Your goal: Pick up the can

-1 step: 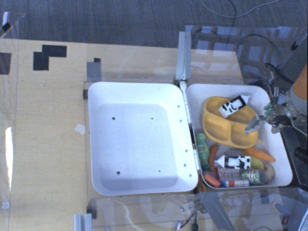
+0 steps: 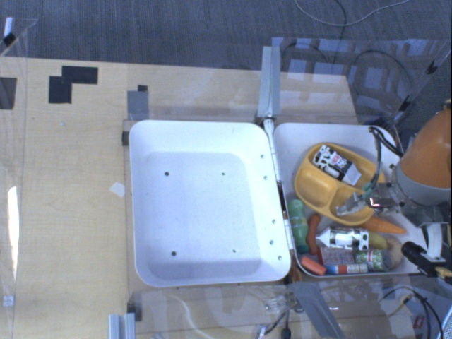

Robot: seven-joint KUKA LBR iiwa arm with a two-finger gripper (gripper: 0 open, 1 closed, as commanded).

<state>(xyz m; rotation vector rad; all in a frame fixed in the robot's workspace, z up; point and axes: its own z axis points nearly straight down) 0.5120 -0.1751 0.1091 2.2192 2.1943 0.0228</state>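
Left bin [image 2: 198,203] is seen bare white. In the right bin [image 2: 286,147] a yellow bowl [image 2: 318,186] sits centre; the can [image 2: 344,239] lies on its side near the front edge — long axis left-right, just below the gripper [image 2: 357,202]. Gripper state cannot be told.

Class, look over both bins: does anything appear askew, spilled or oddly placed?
Yes. The yellow bowl in the right bin sits tilted, with a black-and-white packet inside. Below it, a can, a carrot and other items lie jumbled on their sides. Nothing looks spilled.
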